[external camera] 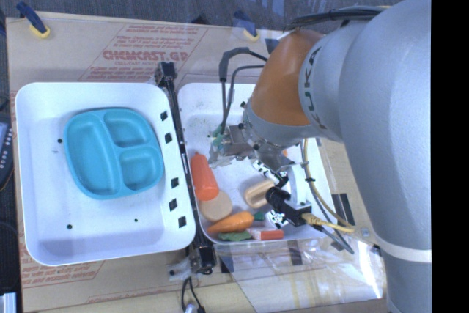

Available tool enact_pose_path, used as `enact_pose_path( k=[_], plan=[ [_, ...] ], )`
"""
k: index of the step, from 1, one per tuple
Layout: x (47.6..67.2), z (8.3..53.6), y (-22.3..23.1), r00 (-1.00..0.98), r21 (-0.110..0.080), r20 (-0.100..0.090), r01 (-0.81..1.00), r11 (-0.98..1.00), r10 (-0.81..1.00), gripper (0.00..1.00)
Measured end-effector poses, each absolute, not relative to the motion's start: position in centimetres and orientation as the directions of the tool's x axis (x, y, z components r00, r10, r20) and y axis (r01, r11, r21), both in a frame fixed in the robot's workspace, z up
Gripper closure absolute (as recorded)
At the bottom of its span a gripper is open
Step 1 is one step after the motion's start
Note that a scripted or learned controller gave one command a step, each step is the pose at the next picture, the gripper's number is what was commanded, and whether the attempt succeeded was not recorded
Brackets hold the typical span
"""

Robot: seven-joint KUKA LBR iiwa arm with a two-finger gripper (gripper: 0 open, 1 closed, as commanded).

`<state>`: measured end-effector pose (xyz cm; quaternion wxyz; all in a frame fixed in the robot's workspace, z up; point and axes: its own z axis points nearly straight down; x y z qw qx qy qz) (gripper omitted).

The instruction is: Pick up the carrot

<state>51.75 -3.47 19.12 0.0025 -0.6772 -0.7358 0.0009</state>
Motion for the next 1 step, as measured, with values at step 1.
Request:
enact_pose_path(
  k=[1],
  plan=[
    [50.92,34.85,-15.84,0.007,0.009,-0.008,1.0,-0.007,1.0,1.0]
  ],
)
